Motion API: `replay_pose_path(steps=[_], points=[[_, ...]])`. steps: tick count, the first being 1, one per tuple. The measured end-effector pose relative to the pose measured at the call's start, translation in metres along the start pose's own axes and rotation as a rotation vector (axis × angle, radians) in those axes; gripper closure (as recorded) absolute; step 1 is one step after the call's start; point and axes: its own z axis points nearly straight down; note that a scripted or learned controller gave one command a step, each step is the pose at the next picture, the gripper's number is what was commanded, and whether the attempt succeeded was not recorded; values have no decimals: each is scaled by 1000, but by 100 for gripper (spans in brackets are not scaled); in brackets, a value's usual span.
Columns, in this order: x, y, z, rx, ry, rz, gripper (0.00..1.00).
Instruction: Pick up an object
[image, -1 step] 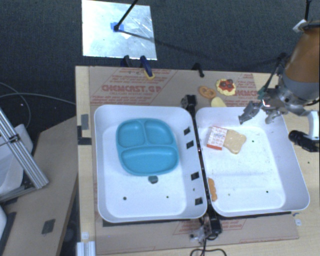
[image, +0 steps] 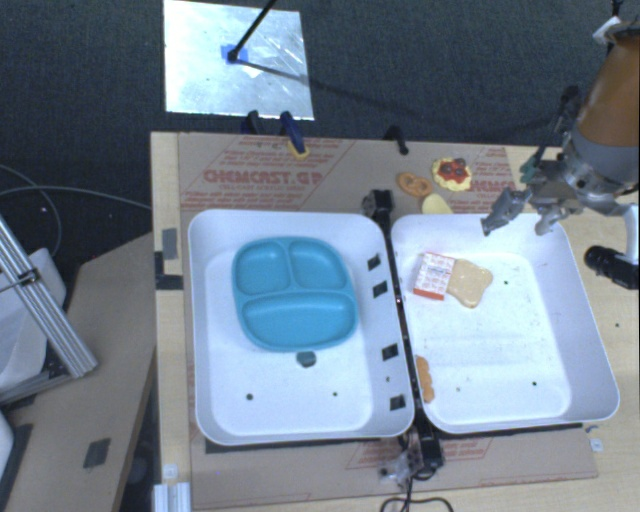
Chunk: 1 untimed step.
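Observation:
In the right bin (image: 560, 330) lie a red-and-white packet (image: 434, 275) and a tan slice of toast (image: 469, 283), side by side near the back left corner. A small orange-brown piece (image: 424, 380) rests against that bin's left wall, near the front. My gripper (image: 521, 222) hangs over the bin's back right rim, its two fingers spread apart and empty, well to the right of the packet and toast.
The left bin (image: 215, 400) holds a blue divided plate (image: 295, 293) and a small dark piece (image: 306, 359). Behind the bins, toy foods lie on the cardboard: an orange one (image: 412, 184), a yellow one (image: 436, 205), a red-topped one (image: 452, 172).

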Motion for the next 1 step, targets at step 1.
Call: replay_pose_path(steps=[1], points=[[73, -41, 88, 13, 5, -4, 0]])
